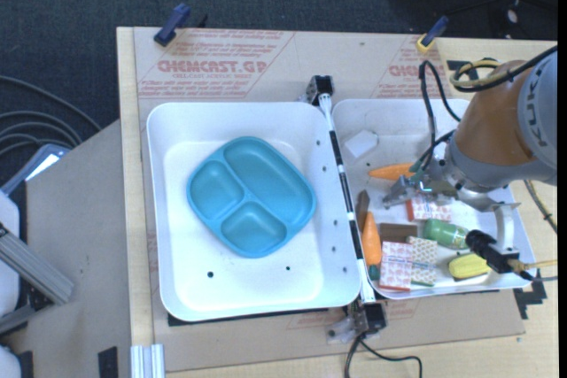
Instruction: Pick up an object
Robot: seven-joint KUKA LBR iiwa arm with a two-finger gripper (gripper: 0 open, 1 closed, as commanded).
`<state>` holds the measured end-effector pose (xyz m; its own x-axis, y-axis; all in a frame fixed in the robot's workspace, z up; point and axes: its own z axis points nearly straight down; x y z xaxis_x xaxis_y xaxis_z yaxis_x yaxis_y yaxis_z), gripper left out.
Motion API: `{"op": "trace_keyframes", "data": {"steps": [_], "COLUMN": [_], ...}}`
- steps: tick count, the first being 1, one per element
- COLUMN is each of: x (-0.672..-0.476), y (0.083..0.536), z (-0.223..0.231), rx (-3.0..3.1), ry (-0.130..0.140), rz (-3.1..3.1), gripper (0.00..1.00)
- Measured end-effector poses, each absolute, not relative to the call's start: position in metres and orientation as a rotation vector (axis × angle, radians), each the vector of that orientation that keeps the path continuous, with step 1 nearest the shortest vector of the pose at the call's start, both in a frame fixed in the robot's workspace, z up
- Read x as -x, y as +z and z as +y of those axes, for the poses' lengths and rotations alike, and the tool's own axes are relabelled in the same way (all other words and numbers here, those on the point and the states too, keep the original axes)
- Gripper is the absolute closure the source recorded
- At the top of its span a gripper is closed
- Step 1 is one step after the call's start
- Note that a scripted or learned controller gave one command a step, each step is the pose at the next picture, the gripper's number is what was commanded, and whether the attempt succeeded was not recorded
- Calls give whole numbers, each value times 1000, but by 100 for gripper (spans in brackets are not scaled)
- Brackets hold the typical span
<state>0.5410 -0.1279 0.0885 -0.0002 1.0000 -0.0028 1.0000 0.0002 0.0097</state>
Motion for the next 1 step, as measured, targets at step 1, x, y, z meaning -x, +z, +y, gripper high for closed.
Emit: {"op": "trace_keyframes", "data": {"steps": [1], "x": [-619], "y": [85], "z": [-111], "rx": [-2220], "ry": [1], "rz": [2222], "gripper": [0]}}
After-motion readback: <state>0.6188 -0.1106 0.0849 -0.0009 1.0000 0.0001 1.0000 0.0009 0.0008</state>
